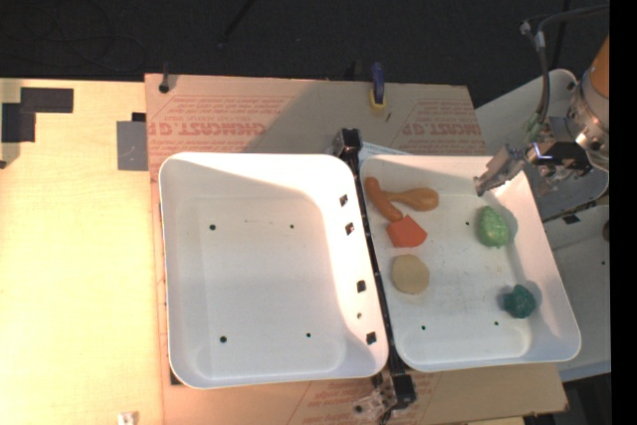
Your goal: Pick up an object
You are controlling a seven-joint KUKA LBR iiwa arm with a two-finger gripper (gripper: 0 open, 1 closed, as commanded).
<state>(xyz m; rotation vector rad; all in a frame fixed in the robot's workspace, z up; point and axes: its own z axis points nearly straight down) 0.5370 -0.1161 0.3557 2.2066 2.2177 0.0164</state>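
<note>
The right bin [468, 353] holds several small objects: an orange carrot-like piece [383, 199] beside a tan-orange piece [416, 199], a red-orange wedge [407, 233], a tan round lump [409, 274], a light green lump [494, 227] and a dark teal lump [519, 301]. My gripper [495, 175] hangs at the bin's upper right corner, just above and beside the green lump, reaching in from the right. Nothing shows between its fingers.
The left bin [199, 353] lies next to the right one, with black clips [349, 146] along the shared wall. Cardboard [259, 119] lies under both bins. A pale wooden bench top [70, 264] stretches to the left. A blue-yellow clamp [378, 90] stands at the back edge.
</note>
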